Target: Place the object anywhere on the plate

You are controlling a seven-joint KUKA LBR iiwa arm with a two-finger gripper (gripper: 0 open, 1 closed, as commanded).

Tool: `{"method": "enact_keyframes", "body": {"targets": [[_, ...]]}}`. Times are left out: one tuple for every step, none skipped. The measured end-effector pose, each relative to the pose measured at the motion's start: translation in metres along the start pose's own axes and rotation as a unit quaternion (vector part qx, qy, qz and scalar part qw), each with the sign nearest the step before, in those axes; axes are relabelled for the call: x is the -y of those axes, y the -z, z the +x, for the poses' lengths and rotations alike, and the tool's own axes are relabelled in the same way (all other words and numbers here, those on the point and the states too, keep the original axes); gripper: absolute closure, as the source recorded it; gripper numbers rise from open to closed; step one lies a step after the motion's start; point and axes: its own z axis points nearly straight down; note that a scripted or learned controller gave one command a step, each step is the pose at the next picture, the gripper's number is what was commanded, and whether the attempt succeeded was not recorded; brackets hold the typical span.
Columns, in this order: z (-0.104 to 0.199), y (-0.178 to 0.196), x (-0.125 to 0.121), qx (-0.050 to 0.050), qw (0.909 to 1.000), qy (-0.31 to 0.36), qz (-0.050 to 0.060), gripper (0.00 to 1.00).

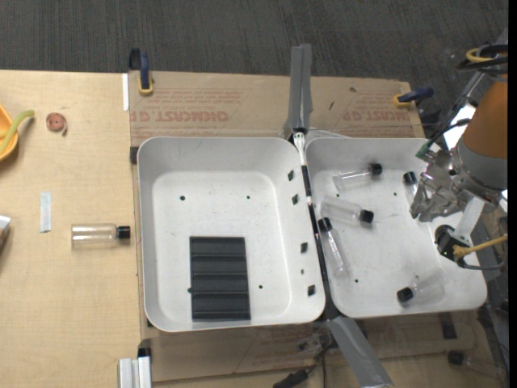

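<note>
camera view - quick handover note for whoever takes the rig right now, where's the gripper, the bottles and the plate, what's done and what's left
Gripper: at the right edge of the right bin; whether it grips anything cannot be told.
Objects: four clear bottles with black caps lie in the right bin, at the top, the middle, by the divider and the bottom right.
Plate: the dark ridged plate sits in the left bin with nothing on it.
Done: no placement.
Left: pick a bottle, carry it across, set it on the plate.
</note>
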Motion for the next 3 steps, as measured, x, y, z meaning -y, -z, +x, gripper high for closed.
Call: {"method": "enact_keyframes", "body": {"targets": [[0.000,0.000,0.000,0.000,1.0000,0.000,0.000,0.00],[-0.005,0.045,-0.078,-0.001,0.9983,-0.058,-0.001,0.00],[-0.027,0.175,-0.071,-0.001,0.9993,-0.038,-0.001,0.00]]}}
